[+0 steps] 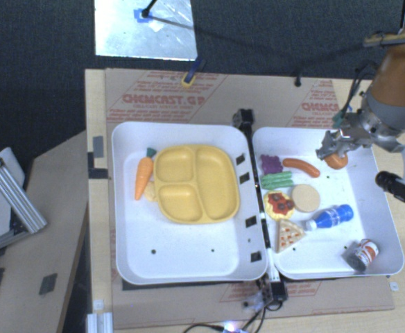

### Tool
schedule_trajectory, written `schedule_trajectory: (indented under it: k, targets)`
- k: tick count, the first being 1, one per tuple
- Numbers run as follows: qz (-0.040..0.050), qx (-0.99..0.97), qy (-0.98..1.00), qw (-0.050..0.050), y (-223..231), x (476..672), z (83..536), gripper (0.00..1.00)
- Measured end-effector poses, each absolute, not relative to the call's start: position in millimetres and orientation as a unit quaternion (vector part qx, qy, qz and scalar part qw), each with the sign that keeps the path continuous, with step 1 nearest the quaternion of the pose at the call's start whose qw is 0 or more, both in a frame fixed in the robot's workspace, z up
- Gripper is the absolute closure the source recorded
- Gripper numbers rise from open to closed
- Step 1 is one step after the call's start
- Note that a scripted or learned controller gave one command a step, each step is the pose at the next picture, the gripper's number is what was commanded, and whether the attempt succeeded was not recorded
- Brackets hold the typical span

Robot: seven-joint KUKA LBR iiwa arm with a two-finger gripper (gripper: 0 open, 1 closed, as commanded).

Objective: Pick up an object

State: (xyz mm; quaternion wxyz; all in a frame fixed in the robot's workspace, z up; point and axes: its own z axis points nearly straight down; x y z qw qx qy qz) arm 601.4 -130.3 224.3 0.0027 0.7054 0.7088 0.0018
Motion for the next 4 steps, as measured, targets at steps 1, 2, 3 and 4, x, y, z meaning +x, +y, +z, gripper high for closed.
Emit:
schedule_trajectory:
  k: [1, 2, 3, 4]
  targets:
    - [0.0018, 0.704, 0.71, 0.001, -70, 620.6, 227, 1.0]
    - [0.0008, 0.704, 0.71, 0.0, -19, 626.5, 218, 1.0]
    - [0.0023, 0.704, 0.71, 0.001, 36, 649.3, 224, 1.0]
    - [0.0017, 0.704, 0.71, 0.0, 92, 656.8, 215, 1.0]
